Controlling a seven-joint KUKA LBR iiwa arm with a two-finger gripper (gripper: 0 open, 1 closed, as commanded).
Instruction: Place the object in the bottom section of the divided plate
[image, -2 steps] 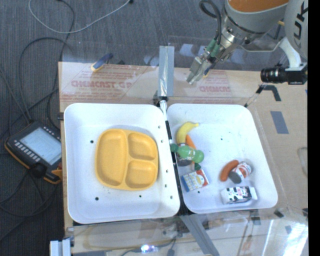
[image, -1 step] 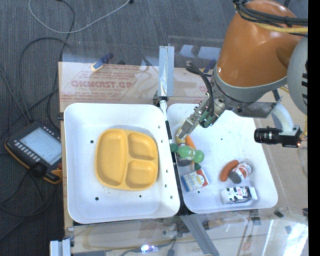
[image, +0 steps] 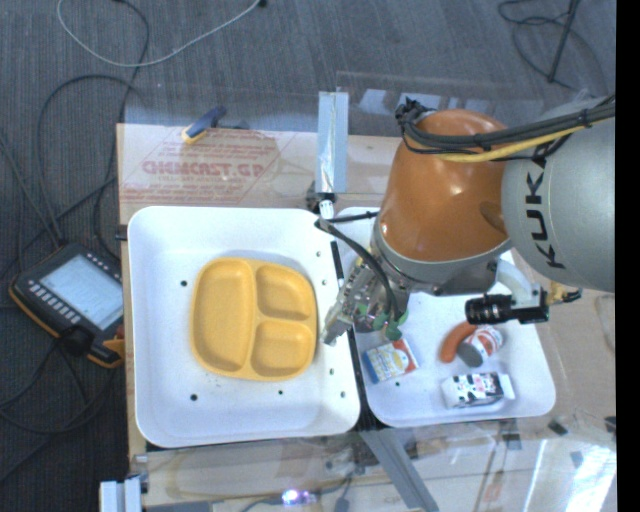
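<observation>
Yellow plastic makes up the divided plate (image: 254, 318), which lies flat in the middle of the left bin (image: 160, 400), its one long section toward the bin's left wall and two smaller sections toward the right wall. Both white bins sit side by side on the surface, touching along their inner walls. The grey arm with its orange band (image: 445, 190) hangs over the upper part of the right bin (image: 530, 395), and the tool (image: 352, 315) points down at the seam between the two bins, just beside the plate's right rim; whether it is open or closed I cannot tell, and nothing can be made out between its tips. In the right bin lie a small blue and white packet (image: 388, 360) near the left wall, an orange and red object with a white end (image: 470, 343) toward the middle, and a black and white box (image: 478, 389) near the bottom edge, all apart from one another
</observation>
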